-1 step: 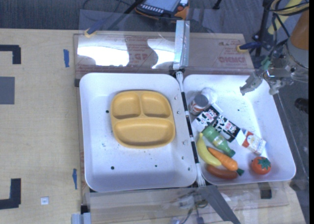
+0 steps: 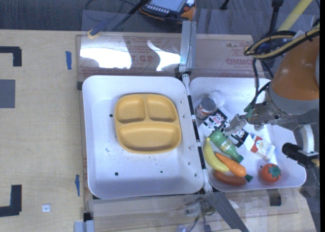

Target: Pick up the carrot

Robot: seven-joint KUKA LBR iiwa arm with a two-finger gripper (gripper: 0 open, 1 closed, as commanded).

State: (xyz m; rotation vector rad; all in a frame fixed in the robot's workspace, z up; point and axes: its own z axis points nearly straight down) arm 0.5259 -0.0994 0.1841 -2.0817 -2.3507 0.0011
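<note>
Hand [image 2: 236,127] hangs just above the green bottle [image 2: 226,144], its spread impossible to tell, carrot [image 2: 232,164] nearby.

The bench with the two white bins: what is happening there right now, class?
A grey robot arm reaches in from the right over the right bin. Its gripper hangs above a pile of toy food, just up from the green bottle. The carrot lies untouched between a banana and a sausage. A tomato sits nearby. The left bin holds a yellow divided plate.
</note>
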